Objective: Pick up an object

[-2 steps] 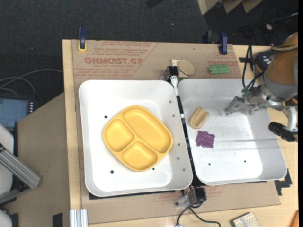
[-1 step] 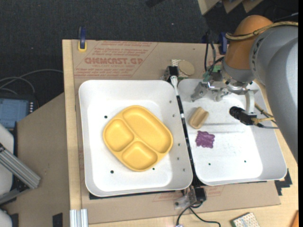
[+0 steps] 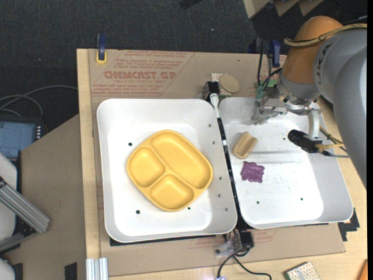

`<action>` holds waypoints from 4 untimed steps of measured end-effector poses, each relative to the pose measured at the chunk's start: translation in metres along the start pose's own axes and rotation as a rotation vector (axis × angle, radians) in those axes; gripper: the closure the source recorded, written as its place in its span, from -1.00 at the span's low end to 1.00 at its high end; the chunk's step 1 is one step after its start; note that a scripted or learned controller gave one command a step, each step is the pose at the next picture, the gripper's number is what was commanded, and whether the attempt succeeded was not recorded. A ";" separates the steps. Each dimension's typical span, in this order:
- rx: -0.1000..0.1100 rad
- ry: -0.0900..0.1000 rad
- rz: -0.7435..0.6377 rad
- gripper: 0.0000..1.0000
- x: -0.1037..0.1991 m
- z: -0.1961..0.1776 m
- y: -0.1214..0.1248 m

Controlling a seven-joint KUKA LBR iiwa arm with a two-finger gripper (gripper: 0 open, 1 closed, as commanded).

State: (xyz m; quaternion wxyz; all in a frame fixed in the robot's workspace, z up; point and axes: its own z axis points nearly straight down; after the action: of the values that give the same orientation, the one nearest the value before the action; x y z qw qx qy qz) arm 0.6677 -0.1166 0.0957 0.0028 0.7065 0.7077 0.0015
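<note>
Camera view had the gripper [image 3: 266,111] hanging over the far end of the right bin [image 3: 303,214], just beyond the tan block [image 3: 244,145], likely lining up on it; open or closed, I couldn't tell. The block lay close against the wall shared with the left bin [image 3: 116,214], a purple scrap [image 3: 252,171] just in front of it, and bare floor on the block's arm side left room to approach

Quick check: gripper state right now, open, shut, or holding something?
Gripper: cannot be told from this view. It is at the far end of the right bin, with the tan block and the purple piece lying apart from it.
</note>
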 end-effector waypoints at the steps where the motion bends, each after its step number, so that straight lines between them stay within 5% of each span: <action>1: -0.006 0.003 -0.005 1.00 0.063 -0.109 -0.003; 2: 0.012 0.001 0.006 1.00 0.014 -0.057 -0.021; 3: -0.004 -0.002 0.004 1.00 -0.010 -0.143 -0.024; 4: 0.004 0.001 0.005 1.00 -0.040 -0.165 -0.052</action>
State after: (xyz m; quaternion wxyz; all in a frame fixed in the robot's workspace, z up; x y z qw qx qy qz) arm 0.6152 -0.1560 0.2601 0.0011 0.7082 0.7060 0.0001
